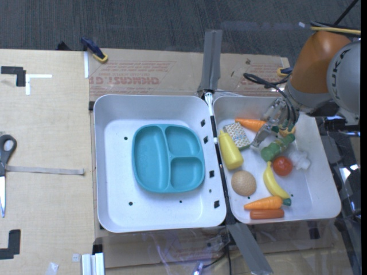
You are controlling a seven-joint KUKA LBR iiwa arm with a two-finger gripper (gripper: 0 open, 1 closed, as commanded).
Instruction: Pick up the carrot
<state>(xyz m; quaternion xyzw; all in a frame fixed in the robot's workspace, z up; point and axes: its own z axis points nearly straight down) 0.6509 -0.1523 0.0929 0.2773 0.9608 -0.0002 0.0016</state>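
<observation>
In the right bin (pixel 321 208), nearest the lower edge, a smooth tapered carrot (pixel 265 203) is lying just above a stubby orange-red sausage shape (pixel 266 214). Above them are sitting a beige egg (pixel 243 183), a curved glossy banana (pixel 273 180) and a round tomato (pixel 281 165). Farther up, a second carrot (pixel 250 124) is lying beside the gripper (pixel 279 121), whose state I cannot tell. The left bin (pixel 109 211) is holding one teal three-compartment plate (pixel 168 157).
</observation>
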